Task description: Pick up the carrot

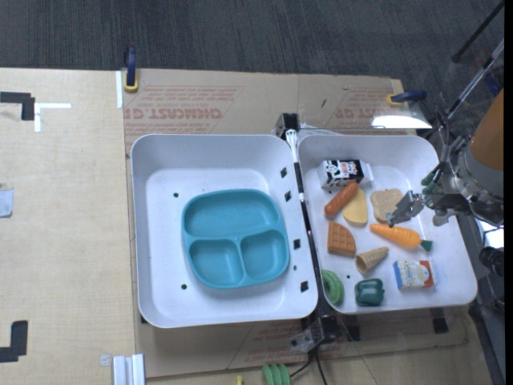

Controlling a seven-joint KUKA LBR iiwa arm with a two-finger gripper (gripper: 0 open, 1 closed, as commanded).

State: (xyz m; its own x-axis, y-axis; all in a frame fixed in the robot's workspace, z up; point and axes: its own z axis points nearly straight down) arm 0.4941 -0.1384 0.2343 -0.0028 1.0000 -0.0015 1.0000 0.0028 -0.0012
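Note:
The carrot [396, 235], orange with a green stub at its right end, lies flat in the right bin [449, 291], right of its middle. My gripper [407, 207] hangs just above the carrot's left half, next to a slice of bread [385, 202]. It reaches in from the grey arm [469, 184] at the bin's right edge. Nothing is seen lifted off the bin floor.
Around the carrot the right bin holds a cow-print carton [343, 171], a sausage [342, 198], a waffle [341, 238], an ice-cream cone [371, 258], a green pepper [369, 293] and a small white carton [414, 274]. The left bin [152, 215] holds a teal divided plate [236, 237].

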